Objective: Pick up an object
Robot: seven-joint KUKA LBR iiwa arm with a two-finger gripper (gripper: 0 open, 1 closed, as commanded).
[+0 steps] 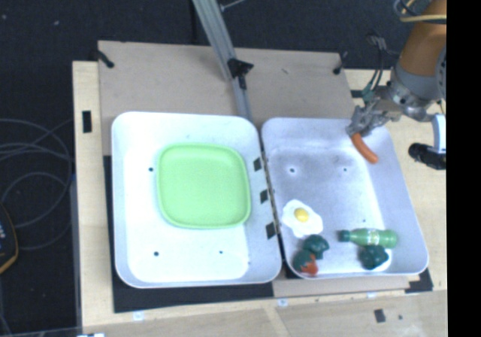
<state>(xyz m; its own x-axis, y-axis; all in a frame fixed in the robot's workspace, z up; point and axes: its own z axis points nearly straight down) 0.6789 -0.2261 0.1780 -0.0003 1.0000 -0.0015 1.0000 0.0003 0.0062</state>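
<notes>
My gripper [362,126] hangs over the far right corner of the right bin [338,177], under the grey wrist and orange band. An orange sausage-shaped object [366,149] lies at a slant directly below it, its upper end touching the gripper's tip. I cannot make out whether that end is gripped or only touched.
A light green square plate [203,185] lies in the left bin [135,177]. Near the right bin's front edge are a toy fried egg [302,217], a green bottle [368,238] and some dark green toy vegetables [313,247]. A slanted metal pole [214,27] rises behind the bins.
</notes>
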